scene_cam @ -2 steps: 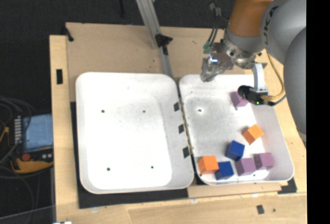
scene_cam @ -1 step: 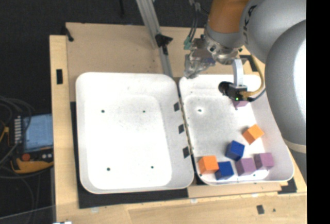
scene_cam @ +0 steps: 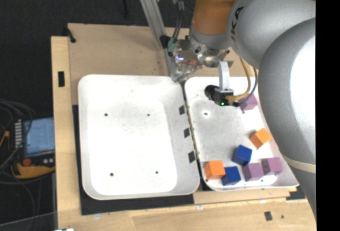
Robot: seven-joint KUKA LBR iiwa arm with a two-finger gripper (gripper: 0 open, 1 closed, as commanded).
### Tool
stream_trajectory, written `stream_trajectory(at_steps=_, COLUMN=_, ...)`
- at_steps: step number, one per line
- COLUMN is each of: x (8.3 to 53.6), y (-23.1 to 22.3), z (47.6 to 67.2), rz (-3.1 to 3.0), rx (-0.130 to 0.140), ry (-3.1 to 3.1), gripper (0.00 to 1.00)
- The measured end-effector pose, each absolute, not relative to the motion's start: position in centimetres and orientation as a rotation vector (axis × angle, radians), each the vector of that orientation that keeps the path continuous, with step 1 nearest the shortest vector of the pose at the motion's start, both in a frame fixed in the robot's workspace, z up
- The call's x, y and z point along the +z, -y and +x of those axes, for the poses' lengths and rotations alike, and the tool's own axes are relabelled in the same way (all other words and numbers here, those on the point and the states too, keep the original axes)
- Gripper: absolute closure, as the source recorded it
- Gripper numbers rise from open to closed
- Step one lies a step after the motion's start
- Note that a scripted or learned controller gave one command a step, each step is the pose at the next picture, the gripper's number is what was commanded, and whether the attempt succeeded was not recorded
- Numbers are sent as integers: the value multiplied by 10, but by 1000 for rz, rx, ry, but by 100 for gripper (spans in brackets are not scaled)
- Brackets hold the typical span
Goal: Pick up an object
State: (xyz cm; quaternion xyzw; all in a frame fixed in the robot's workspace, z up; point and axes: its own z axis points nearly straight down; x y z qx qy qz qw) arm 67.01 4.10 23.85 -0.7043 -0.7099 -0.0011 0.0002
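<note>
The right bin [scene_cam: 212,123] holds several small blocks. An orange block [scene_cam: 214,169], a blue block [scene_cam: 231,176] and two purple blocks [scene_cam: 254,170] [scene_cam: 274,164] lie along its near edge. Another blue block [scene_cam: 243,154] and an orange block [scene_cam: 260,138] sit just behind them. A purple block [scene_cam: 248,102] shows partly at the far right, under the arm. My gripper [scene_cam: 182,69] hangs at the far left corner of the right bin, over the divider between the bins and well away from the blocks. Nothing shows in its grasp.
The left bin [scene_cam: 130,134] sits beside the right one on the wooden bench. A slanted metal rail [scene_cam: 151,12] rises behind the bins, close to the gripper. The bulky grey arm [scene_cam: 287,65] covers the right side of the right bin.
</note>
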Motion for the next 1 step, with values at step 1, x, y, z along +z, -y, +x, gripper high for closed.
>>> stream_trajectory(at_steps=1, x=231, y=-88, z=675, rz=-2215, rx=-2, ry=2230, gripper=100)
